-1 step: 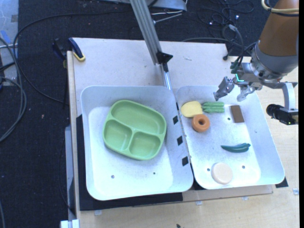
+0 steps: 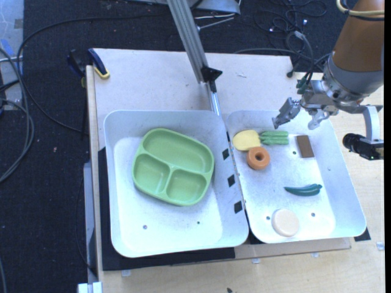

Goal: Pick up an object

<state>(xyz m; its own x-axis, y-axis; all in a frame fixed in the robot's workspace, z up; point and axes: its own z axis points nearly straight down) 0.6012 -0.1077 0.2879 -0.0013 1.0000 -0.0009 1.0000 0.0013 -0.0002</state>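
Observation:
The right bin holds a yellow piece, a green bean-like piece, an orange ring, a brown block, a teal pepper shape and a cream disc. My gripper hangs above the far part of that bin, over the gap between the green piece and the brown block. Its two fingers are spread apart with nothing between them.
A green divided plate lies in the left bin. A slanted metal pole crosses above the bench behind the bins. A blue and yellow clamp sits at the bench's far left corner. Cables lie on the dark floor around.

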